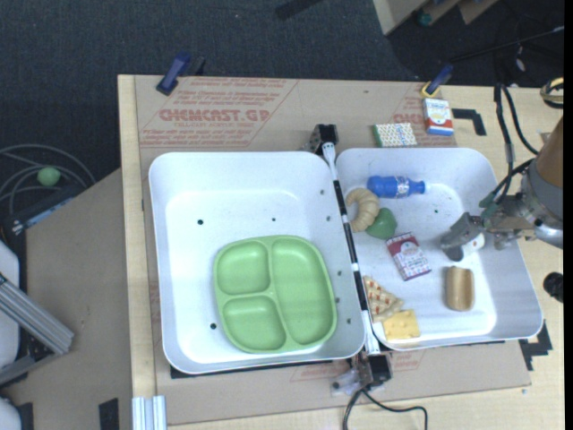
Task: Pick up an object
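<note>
We see the gripper (458,238) low over the right bin (515,307), reaching in from the right; whether it is spread or pinched together we cannot tell, and nothing shows between its tips. Several candidates for picking lie in that bin: a blue bottle (395,186) on its side near the far wall, a tan croissant (364,208) curled by the left wall with a green piece (384,223) touching it, a small red and white carton (409,256) lying flat at the middle, a brown bread roll (459,288) just below the gripper, and, in the near left corner, a waffle-patterned cracker (380,296) beside a yellow cheese wedge (401,325).

The left bin (179,240) carries a pale green divided tray (273,292) (three compartments, set toward the near side). Both bins rest on a brown board (224,110) printed with red lettering, with a blue clamp (173,74) at its far left corner and two small cards (415,125) behind the right bin. Dark carpet (134,16) lies beyond the bench, and coiled cables (36,173) lie on the left.
</note>
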`<action>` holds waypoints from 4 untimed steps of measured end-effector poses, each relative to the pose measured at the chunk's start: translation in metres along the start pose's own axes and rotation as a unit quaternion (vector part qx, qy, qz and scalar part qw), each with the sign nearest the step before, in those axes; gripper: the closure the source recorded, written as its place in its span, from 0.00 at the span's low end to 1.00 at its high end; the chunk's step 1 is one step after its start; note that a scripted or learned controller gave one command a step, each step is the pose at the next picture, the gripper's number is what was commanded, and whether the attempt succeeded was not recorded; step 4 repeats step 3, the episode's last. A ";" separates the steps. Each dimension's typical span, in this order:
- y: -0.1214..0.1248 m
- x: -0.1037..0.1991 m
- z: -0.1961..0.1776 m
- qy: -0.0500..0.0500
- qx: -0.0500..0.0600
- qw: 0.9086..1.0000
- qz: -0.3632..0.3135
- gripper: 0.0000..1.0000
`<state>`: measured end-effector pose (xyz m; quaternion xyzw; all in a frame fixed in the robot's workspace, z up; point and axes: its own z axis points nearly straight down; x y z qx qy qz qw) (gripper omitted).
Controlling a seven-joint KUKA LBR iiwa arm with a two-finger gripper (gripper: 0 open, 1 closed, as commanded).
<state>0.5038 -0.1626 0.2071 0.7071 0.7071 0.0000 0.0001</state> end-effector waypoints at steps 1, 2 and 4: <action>0.034 0.038 0.122 0.000 0.000 1.000 0.000 0.00; 0.035 0.037 0.112 0.000 -0.001 1.000 0.000 1.00; 0.116 0.122 0.021 0.001 -0.002 1.000 -0.001 1.00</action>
